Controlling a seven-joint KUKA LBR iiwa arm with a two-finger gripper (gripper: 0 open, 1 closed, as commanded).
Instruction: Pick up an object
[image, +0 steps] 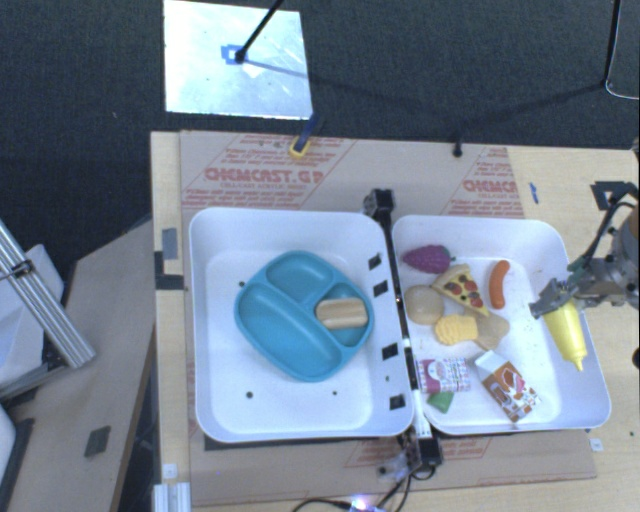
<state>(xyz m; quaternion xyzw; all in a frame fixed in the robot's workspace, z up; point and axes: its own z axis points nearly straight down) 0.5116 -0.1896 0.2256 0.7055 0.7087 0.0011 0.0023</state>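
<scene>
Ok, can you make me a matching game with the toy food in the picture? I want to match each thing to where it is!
Things:
1. bread roll
2. yellow bottle
3. pizza slice
4. purple vegetable

Places:
A. near the top left corner of the right bin
B. on the blue plate in the left bin
C. at the right side of the right bin, by the end effector
D. in the middle of the right bin, beside the orange sausage

Pairs: 1-B, 2-C, 3-D, 4-A
</scene>
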